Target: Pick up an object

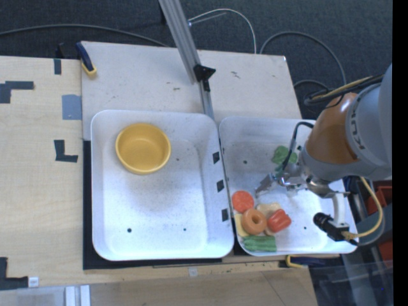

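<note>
While the arm (347, 132) leans in from the right over the right bin (255, 129), its gripper (271, 182) hangs low just above the heap of toy food at that bin's near edge; whether the jaws are open or closed I cannot tell, since they are small and blurred, and nothing shows between them. The likely targets lie bunched together, touching: a red round slice (242, 201), an orange ring (254, 221), a red pepper (278, 220) and a green pod (260, 243); a green leafy piece (281, 153) sits apart, close under the wrist. Being crowded, they may be hard to seize singly. A yellow bowl (143, 147) stands alone in the left bin (159, 234), probably clear of this attempt; no brand, label or readable writing appears anywhere.
</note>
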{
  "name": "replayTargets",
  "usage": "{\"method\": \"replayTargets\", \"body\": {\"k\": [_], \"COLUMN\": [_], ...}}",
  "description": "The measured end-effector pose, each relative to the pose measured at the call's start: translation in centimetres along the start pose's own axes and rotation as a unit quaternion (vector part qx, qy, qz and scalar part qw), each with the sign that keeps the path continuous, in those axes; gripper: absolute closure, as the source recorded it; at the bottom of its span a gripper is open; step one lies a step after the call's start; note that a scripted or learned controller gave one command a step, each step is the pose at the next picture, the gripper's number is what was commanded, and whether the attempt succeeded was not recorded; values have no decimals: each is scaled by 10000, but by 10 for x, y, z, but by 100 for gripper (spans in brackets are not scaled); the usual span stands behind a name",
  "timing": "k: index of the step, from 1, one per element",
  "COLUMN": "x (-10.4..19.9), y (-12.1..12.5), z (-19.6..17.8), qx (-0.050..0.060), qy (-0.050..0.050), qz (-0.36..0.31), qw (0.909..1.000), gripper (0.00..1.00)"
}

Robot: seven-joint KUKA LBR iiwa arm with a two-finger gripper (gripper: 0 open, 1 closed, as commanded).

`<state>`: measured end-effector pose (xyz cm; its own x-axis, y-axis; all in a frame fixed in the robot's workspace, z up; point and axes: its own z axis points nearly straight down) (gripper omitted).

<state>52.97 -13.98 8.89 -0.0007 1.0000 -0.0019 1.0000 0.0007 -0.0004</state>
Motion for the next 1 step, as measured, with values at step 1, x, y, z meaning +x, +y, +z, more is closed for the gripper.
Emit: {"method": "replayTargets", "body": {"k": [1], "x": [1], "y": [0], "z": [-11], "qx": [-3], "qy": [7], "qz": [-5], "qw": [10000], "gripper": [100]}}
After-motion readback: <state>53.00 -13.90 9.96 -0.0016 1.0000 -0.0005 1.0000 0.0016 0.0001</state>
